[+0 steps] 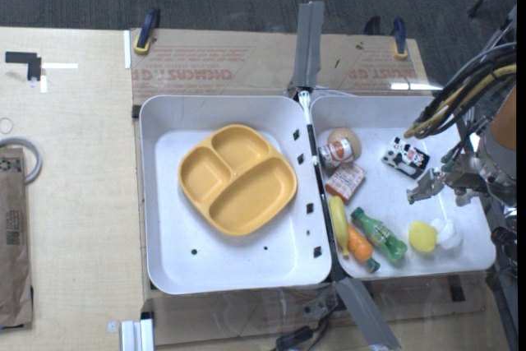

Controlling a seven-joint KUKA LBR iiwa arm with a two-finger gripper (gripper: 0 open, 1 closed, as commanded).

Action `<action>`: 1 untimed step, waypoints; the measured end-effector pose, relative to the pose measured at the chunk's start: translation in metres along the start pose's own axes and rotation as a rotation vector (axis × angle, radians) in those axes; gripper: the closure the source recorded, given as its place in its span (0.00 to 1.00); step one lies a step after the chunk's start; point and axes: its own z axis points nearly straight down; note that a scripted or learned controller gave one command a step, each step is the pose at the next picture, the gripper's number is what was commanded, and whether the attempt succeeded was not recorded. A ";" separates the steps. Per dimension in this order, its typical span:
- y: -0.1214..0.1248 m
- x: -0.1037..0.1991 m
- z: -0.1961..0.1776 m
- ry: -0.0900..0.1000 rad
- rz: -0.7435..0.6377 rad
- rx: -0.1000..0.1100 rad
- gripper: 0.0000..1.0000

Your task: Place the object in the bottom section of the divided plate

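The gripper [429,191] hangs over the right bin [460,263], above the lemon [422,236]; I cannot tell its state. The plate [238,179] lies in the left bin [164,259], its bottom section bare

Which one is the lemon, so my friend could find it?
Look in the right bin, the one full of small things. Near its front edge, right of the green bottle and the carrot, sits the lemon. It is the only round, plain yellow thing there; the banana is yellow too, but long.
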 end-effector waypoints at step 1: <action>-0.002 -0.051 0.030 0.000 0.085 0.000 0.00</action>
